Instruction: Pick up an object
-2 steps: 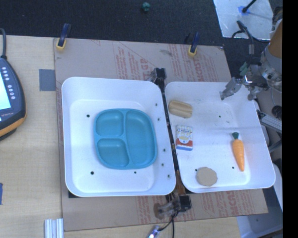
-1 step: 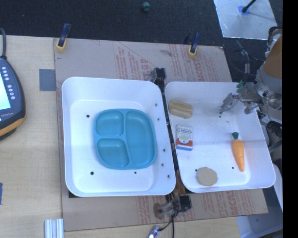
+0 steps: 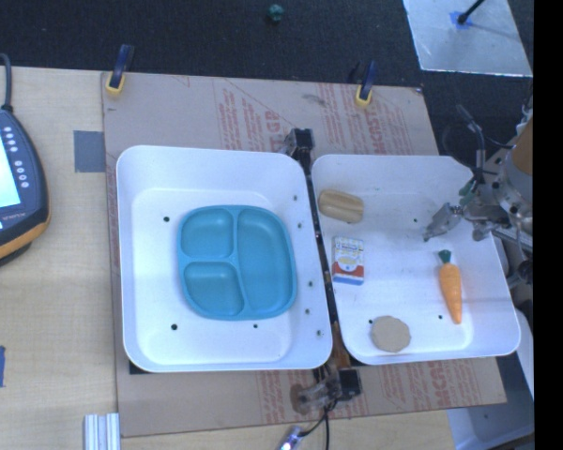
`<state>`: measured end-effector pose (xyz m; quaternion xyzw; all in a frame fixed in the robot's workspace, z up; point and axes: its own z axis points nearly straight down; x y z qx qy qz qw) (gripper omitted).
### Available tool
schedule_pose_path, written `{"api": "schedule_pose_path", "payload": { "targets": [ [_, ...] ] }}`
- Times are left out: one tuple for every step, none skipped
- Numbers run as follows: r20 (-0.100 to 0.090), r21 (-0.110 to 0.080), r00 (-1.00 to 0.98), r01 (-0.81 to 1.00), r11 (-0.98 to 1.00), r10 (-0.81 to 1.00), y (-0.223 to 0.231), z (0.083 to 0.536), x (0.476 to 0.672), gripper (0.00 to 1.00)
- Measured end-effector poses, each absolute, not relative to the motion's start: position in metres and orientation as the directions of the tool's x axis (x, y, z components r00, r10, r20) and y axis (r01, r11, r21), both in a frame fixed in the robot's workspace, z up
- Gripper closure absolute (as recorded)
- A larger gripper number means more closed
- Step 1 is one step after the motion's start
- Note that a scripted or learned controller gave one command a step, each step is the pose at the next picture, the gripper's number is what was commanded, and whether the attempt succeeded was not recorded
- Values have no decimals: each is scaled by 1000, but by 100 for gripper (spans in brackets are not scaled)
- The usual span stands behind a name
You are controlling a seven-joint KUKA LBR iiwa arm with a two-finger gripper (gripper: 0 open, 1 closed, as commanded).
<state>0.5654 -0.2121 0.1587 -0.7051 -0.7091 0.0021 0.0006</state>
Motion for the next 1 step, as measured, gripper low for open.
{"api": "schedule_pose_path", "payload": {
  "targets": [
    [-1,-5,-6,1000,6,1000,-212,91,534,0]
  ]
}}
